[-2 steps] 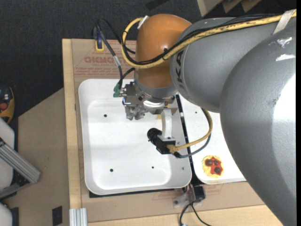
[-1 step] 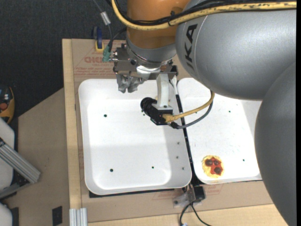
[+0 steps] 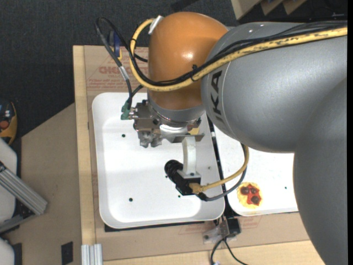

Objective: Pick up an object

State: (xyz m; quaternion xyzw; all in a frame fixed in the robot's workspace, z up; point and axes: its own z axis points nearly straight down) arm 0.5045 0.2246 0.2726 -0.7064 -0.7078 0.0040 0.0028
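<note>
A dark carpeted floor surrounds a tan surface that carries two shallow white bins side by side. The grey KUKA arm reaches in from the right and covers much of the upper right of the view, hiding most of the right bin. Its orange band bulges over the top of the left bin, and a yellow-and-black cable runs along the grey casing and loops round the orange part; another length of it curves down to a black connector above the left bin's floor.

Below the orange band sits the metal wrist flange, and under it the tool points down at the upper middle of the left bin. From this slanted angle the wrist covers its tips, so whether it is wide, narrow or holding something cannot be told.

The left bin's floor is white with a few small dark dots. In the visible strip of the right bin, close to the wall it shares with the left bin, lies a small orange object with red and dark markings, well apart from the tool. At the bottom edge of the surface, a small black plug with a wire sits just below the bins.
</note>
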